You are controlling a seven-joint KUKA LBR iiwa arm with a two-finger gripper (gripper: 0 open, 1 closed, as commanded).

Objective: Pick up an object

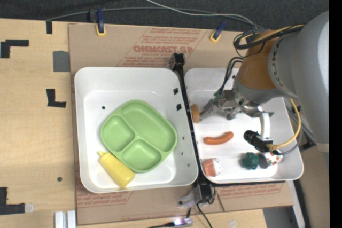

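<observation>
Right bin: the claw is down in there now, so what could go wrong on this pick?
The claw hangs above the hot dog, not on it, so a close here may catch nothing. A small brown piece sits against the right bin wall, hard to get around. The green toy and the other small things nearby could get knocked.

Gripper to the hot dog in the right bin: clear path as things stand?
Probably yes. The hot dog lies alone on bare bin floor just below the gripper, with nothing on top of it or between them.
</observation>
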